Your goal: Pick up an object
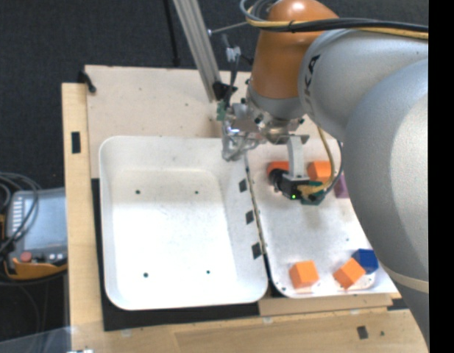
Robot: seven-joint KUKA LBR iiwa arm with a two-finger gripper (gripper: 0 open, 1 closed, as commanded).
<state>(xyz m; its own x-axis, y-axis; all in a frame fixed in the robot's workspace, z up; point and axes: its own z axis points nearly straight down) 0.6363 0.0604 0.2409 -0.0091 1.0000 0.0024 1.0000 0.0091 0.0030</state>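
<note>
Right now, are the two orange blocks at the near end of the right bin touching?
Apart. The camera view shows white bin floor between the left orange block and the right orange block.

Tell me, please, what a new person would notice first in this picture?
The big grey arm with its orange band reaches in from the right, above the right bin. Orange blocks and a blue block lie at that bin's near edge.

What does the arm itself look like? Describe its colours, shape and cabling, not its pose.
The arm is bulky and rounded, with a smooth grey casing and a glossy orange band above the wrist. Dark lettering marks the grey shell beside the band. Thin cables loop over the top of the band. The end effector is a small metallic assembly below it.
</note>
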